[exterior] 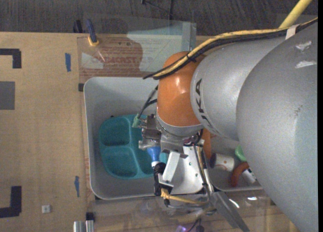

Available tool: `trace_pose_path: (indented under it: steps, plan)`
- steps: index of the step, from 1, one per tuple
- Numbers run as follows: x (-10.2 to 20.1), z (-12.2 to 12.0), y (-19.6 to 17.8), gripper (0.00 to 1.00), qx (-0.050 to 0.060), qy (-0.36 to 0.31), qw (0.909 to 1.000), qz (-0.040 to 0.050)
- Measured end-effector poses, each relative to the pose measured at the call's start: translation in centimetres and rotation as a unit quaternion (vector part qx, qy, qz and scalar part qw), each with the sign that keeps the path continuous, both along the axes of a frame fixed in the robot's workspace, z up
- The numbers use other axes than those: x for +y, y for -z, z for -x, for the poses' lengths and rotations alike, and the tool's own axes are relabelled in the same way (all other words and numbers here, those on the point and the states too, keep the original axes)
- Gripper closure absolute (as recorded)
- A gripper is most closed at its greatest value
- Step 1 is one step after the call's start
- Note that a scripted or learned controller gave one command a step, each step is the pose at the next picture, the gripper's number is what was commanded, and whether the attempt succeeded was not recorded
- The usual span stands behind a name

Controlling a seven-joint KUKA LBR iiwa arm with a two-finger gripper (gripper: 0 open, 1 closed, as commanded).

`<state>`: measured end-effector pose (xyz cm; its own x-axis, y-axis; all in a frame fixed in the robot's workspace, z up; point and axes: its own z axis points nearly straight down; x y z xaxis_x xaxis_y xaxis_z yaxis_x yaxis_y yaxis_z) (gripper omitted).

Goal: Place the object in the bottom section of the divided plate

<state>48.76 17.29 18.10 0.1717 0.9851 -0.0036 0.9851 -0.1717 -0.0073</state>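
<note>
A teal divided plate lies in the left white bin, with two sections along its left side and a larger one toward the right. My gripper hangs over the plate's right edge, mostly hidden under the grey wrist and orange band. A small blue thing shows right at the gripper, above the plate's right part; whether it is held cannot be told.
The right bin holds a white item, a brown curved item, a green item and an orange one, all partly hidden by the arm. A clear panel stands behind the left bin.
</note>
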Motion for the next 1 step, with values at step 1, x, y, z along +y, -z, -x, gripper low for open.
trace_pose_path:
  steps: [1]
  plan:
    - [-0.11, -0.07, -0.03, 0.00, -0.001, 0.002, 1.0000, -0.0002]
